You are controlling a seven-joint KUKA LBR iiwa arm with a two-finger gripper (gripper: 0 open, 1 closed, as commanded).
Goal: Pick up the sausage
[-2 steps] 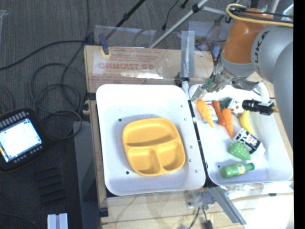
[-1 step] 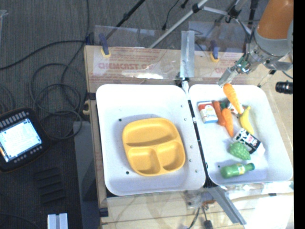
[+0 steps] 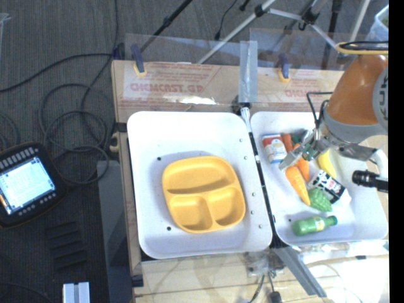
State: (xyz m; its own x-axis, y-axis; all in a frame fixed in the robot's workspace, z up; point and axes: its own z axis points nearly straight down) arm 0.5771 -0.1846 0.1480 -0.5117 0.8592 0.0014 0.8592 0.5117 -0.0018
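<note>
The sausage [image 3: 288, 141] is a short reddish-brown piece at the back of the right bin [image 3: 372, 229]. It lies just right of a small red and white can [image 3: 274, 149]. My gripper [image 3: 297, 156] hangs low over the bin, slanting down to the left, just right of and in front of the sausage and over the top end of an orange carrot [image 3: 298, 183]. Part of the sausage is hidden behind the gripper. I see nothing held in the gripper.
The left bin [image 3: 145, 131] holds a yellow divided plate [image 3: 203, 191]. Also in the right bin are a yellow banana [image 3: 326, 163], a black and white box [image 3: 328, 185], a green knobbly item [image 3: 319, 200] and a green bottle [image 3: 314, 224] near the front.
</note>
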